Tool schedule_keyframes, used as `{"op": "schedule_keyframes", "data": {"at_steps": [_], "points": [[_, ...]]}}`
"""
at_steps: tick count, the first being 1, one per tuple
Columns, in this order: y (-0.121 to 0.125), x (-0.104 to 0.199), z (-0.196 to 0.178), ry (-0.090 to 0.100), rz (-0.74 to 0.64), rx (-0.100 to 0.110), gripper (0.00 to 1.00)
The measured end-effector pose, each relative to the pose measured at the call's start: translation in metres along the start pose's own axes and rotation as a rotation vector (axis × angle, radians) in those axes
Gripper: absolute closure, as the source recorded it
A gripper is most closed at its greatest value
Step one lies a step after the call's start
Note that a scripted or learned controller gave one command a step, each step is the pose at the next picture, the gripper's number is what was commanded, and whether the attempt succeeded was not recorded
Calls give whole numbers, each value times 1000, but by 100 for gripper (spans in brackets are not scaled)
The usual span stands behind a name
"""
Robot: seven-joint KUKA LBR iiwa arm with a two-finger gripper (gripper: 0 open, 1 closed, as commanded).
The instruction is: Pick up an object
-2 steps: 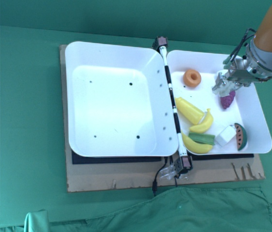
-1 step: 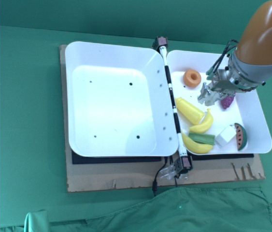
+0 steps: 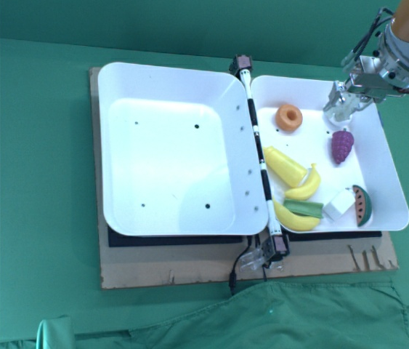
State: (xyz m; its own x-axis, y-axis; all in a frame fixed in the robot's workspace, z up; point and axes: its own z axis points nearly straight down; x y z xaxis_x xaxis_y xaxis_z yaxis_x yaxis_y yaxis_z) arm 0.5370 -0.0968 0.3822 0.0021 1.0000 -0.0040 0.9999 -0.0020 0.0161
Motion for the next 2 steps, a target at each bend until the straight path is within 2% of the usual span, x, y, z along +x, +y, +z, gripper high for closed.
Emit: {"op": "schedule_keyframes", "data": {"at_steps": [1,2], "points": [[57,68,3,4,-7,7,100],[125,124,58,4,-5,9,100]]}}
